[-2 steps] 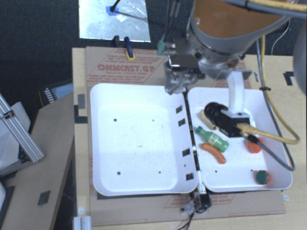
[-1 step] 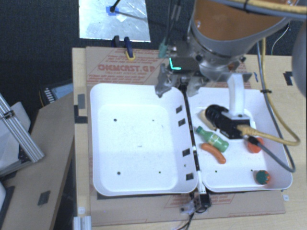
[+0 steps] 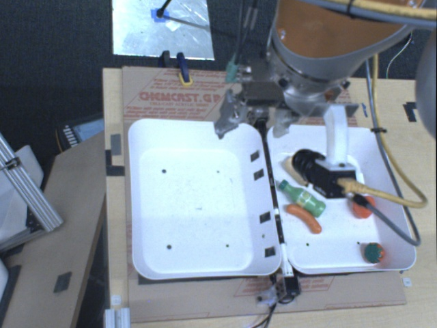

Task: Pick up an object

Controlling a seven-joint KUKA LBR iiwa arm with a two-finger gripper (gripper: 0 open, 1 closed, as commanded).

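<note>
We see the grey arm with its orange band (image 3: 341, 19) cut off by the top edge above the two-finger gripper (image 3: 254, 119). Its fingers blur together. Lower right of it, a yellow hose (image 3: 382, 197) hides part of a small orange-red object (image 3: 362, 209).

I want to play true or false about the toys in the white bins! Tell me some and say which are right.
1. The green bottle lies in the right bin. True.
2. The orange sausage is in the left bin. False: it lies in the right bin, beside the bottle.
3. The end effector is above the bins' far edge. True.
4. The green bottle stands upright. False: it lies on its side.
</note>
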